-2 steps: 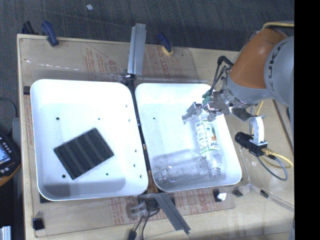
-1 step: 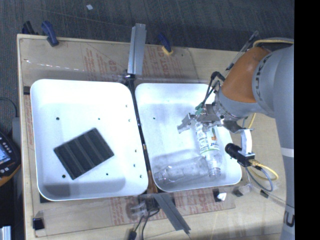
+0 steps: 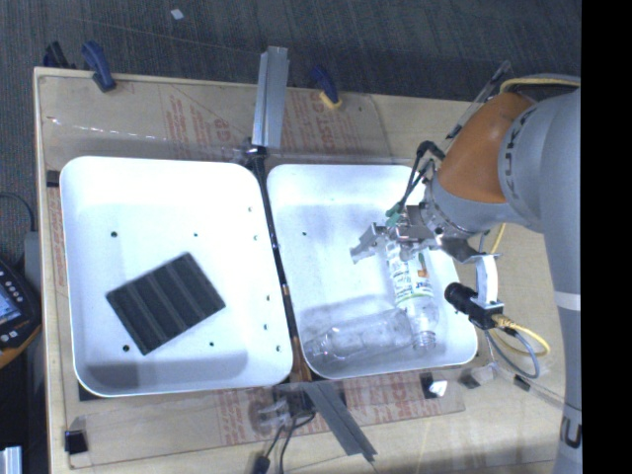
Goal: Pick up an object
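A clear plastic bottle point(image 3: 409, 282) with a white label stands on end or steeply tilted directly under the gripper point(image 3: 400, 235), its long axis running from the gripper down toward the near wall of the right bin point(image 3: 326, 181). Whether the gripper grips it cannot be told. A second clear bottle point(image 3: 357, 336) lies on its side just below, crossing near the first one's lower end. Far to the gripper's left, a black ribbed pad point(image 3: 165, 301) lies in the left bin point(image 3: 89, 191).
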Controlling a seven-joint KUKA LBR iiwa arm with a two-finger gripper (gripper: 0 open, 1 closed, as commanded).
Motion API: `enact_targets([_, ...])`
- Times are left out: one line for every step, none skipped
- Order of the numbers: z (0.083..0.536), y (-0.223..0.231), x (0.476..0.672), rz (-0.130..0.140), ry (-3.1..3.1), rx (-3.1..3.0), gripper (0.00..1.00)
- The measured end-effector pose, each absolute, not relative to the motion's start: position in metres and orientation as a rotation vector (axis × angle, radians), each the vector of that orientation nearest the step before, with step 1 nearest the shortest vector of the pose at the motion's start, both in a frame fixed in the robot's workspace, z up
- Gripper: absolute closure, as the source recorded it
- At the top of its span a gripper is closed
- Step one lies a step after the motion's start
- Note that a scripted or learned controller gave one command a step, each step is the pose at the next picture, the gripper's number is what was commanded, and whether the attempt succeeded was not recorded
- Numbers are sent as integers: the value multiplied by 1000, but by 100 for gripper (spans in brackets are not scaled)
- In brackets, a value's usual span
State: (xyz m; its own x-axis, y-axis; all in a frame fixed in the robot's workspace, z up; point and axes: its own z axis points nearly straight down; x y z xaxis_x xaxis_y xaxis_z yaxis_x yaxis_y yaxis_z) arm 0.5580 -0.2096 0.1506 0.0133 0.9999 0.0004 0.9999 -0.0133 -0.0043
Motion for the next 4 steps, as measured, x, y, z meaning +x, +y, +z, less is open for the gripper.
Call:
enact_targets([151, -210, 558, 4, -2204, -2234, 0])
enact_targets([151, -210, 558, 4, -2204, -2234, 0])
enact_targets([151, -210, 558, 4, -2204, -2234, 0])
enact_targets([151, -210, 558, 4, -2204, -2234, 0])
